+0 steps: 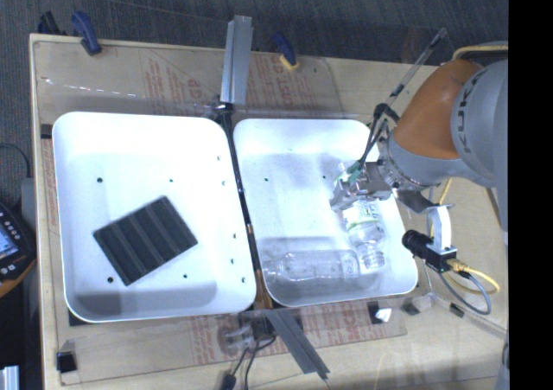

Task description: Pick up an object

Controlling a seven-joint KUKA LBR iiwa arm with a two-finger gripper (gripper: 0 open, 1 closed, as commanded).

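Note:
My gripper (352,182) is low in the right bin (276,159), near its right wall. It sits right over the upper end of a clear plastic bottle (366,229) with a pale label, which lies pointing toward the bin's front. The gripper's body hides where it meets the bottle. A second clear bottle (311,265) lies crosswise along the right bin's front wall, its end close to the first bottle. In the left bin (78,133), a flat black ribbed slab (145,239) lies at an angle.
A metal bar (235,60) rises at the back between the two bins, and blue clamps (86,32) grip the bench's far edge. Bare bin floor spreads across the right bin's left half and the left bin's back.

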